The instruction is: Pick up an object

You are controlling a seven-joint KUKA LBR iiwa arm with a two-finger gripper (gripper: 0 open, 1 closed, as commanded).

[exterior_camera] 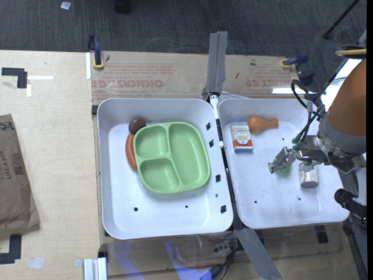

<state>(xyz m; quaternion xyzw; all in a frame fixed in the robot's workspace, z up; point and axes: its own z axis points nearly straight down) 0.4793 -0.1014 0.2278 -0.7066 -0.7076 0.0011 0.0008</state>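
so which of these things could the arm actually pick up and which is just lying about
Job in hand:
hand, over the right bin
small box
orange drumstick-shaped toy
green divided plate
orange sausage-shaped toy
brown round thing

Just lying about:
brown paper bag
blue clamp

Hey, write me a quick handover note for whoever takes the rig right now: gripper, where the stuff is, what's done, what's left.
Gripper: low over the right white bin, by a small green item; a grasp isn't confirmed.
Right bin: small white and orange box, orange drumstick-shaped toy, small silver can-like piece.
Left white bin: green three-compartment plastic tray; at the tray's left edge, a brown round piece and an orange sausage-shaped toy.
Done: arm is in the right bin.
Left: secure one object and lift it clear.
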